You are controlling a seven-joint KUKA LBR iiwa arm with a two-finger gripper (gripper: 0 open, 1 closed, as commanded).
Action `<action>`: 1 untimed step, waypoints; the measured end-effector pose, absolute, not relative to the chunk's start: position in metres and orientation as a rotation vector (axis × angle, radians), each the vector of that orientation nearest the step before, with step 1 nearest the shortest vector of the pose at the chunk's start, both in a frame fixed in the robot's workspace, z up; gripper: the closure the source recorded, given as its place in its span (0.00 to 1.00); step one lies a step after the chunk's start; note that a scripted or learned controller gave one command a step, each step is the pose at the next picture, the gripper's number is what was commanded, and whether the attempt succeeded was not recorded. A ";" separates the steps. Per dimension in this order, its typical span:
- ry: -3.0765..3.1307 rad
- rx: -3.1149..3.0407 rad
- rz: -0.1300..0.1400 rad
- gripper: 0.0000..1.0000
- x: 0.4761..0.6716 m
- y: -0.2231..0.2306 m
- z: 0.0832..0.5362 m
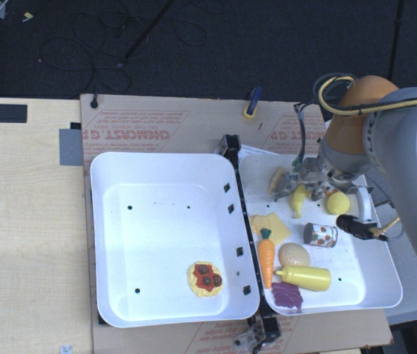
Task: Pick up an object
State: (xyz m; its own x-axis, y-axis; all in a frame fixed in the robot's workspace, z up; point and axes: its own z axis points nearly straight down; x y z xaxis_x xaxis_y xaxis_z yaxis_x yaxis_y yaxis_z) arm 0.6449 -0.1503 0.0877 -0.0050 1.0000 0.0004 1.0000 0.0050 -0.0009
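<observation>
Approach step in hand — gripper low in right bin, just beside banana; grasp state cannot tell. Next: centring over one object, then closing.

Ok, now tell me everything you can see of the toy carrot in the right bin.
The carrot is a small toy, smooth and plastic-looking, with an orange body and a short green top. It lies flat on the floor of the right bin, close to the wall shared with the left bin, green end pointing away from the camera and tip toward the near edge. Its top lies against a flat yellow piece; a beige egg-like toy and a yellow bottle lie just to its right. The gripper is well away from it.
</observation>
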 end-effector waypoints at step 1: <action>-2.226 -2.208 0.008 1.00 0.643 -0.150 0.097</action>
